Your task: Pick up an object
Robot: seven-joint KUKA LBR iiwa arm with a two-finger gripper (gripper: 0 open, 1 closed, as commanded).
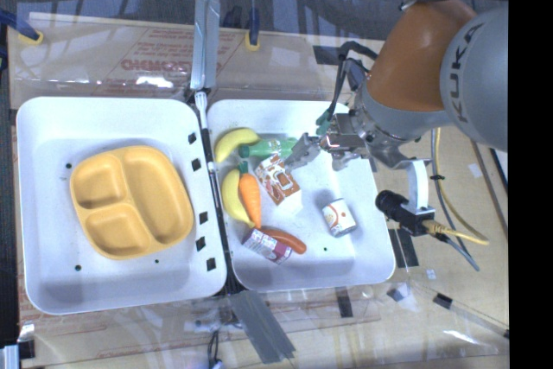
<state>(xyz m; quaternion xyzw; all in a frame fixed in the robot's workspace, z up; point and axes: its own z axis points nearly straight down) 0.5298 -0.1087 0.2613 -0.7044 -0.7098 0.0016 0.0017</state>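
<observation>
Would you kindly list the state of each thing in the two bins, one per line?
Yellow plate: upright, alone in the left bin.
Bananas: lying at the right bin's left wall.
Carrot: lying against a banana.
Small can: on its side.
Carton: lying flat.
Gripper: over the right bin.

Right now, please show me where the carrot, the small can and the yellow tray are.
carrot (250, 197): camera view, middle of its orange body.
small can (340, 218): camera view, its label side.
yellow tray (179, 201): camera view, right compartment.
</observation>
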